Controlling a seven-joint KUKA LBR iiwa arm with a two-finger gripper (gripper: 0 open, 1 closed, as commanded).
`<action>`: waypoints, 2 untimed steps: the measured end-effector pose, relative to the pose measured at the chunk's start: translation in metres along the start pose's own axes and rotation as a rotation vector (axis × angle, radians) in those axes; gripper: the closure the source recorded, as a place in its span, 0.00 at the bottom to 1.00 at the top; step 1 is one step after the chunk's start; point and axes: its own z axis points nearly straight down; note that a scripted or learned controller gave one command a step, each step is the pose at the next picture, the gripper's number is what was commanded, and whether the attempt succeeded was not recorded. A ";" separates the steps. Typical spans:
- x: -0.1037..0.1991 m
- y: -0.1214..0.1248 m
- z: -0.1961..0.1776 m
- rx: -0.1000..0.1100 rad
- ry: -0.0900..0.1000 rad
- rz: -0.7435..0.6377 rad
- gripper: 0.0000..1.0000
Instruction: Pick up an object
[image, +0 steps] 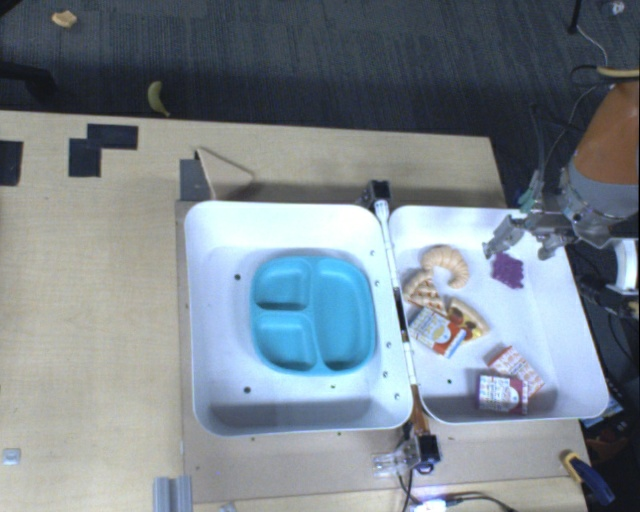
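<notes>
Approach step is judged to be in hand; nothing is grasped yet. The gripper (526, 234) is seen at the upper right of the frame, over the right bin (580, 330), fingers spread and empty. The purple object (509, 269) lies just below it, apart from the fingers. The croissant (446, 261), snack packets (444, 324) and small carton (508, 383) sit lower in that bin. Next move: descent and alignment over the purple piece are called for before closure.
</notes>
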 end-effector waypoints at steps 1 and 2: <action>0.014 -0.027 0.107 -0.003 -0.001 0.002 0.00; 0.059 -0.072 0.106 -0.006 0.000 0.002 0.00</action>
